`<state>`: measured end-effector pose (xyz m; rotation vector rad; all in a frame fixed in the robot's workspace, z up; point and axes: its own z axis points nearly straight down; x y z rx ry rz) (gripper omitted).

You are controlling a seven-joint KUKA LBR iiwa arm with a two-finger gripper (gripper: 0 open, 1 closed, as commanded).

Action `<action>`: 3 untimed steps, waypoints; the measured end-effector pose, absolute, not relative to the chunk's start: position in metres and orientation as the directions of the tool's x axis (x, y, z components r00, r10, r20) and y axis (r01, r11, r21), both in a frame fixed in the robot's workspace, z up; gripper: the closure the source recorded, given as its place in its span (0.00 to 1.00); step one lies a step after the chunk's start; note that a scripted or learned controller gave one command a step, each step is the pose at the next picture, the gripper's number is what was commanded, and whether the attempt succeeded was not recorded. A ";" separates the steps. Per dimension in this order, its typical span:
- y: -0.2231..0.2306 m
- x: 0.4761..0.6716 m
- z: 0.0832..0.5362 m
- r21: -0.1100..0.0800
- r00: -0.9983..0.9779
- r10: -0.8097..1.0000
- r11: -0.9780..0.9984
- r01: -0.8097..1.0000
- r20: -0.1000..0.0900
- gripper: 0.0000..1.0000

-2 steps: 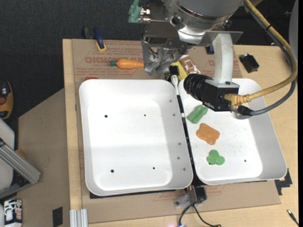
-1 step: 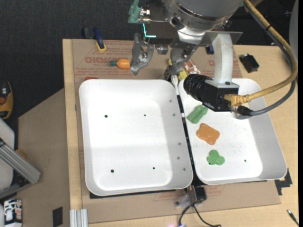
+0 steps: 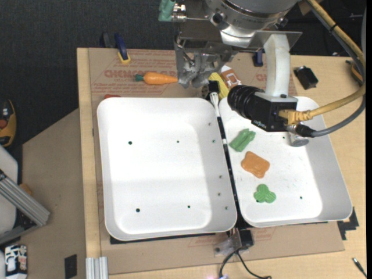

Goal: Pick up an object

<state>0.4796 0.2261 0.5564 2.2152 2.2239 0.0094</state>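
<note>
My gripper (image 3: 190,74) hangs under the grey wrist at the top centre, above the back edge of the two bins. An orange carrot (image 3: 157,78) with a green tip points left from it, its right end meeting the gripper; I cannot tell whether it is held or lies on the cardboard behind the left bin (image 3: 116,156). The right bin (image 3: 325,173) holds a green piece (image 3: 242,139), an orange piece (image 3: 254,164) and a small green clover-shaped piece (image 3: 265,195). A yellow and brown item (image 3: 224,79) sits at its back left corner, partly hidden by the arm.
A black cylinder (image 3: 256,106) and a white bracket (image 3: 278,68) on the arm overhang the back of the right bin, with a tan cable (image 3: 337,104) trailing right. A blue and yellow clamp (image 3: 122,48) sits on the cardboard at the back left.
</note>
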 end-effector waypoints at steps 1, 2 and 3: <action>0.226 0.480 0.556 0.005 -0.004 1.000 0.004 1.000 0.001 0.00; 0.227 0.480 0.567 0.009 -0.005 1.000 0.005 1.000 0.003 1.00; 0.227 0.480 0.566 0.007 -0.005 1.000 0.005 1.000 0.002 0.00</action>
